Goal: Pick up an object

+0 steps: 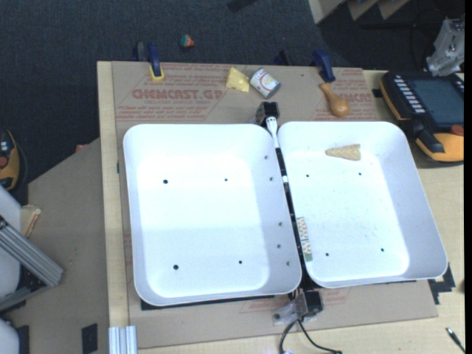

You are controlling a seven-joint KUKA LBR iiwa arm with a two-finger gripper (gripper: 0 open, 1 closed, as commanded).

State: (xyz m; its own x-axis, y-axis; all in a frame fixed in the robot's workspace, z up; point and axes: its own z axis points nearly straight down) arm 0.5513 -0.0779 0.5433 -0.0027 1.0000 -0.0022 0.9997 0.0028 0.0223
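Right bin (413, 220) holds tan wedge (344, 152) near far wall.

White bins (147, 198) (black-dotted); tan wedge (344, 152); yellow piece (237, 80) on brown board (184, 93).

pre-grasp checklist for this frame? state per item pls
1. Target in a bin: ok. One tan wedge-shaped piece lies near the far edge of the right bin.
2. Target free of neighbours: ok. Nothing touches it; it sits apart from the bin wall.
3. Stray items on the board beyond the bins: not ok for picking. A yellow piece, a small can-like thing and a wooden-handled tool lie outside both bins.
4. Left bin seated beside the right one: ok, the rims meet along the middle.
5. Gripper state: cannot tell.
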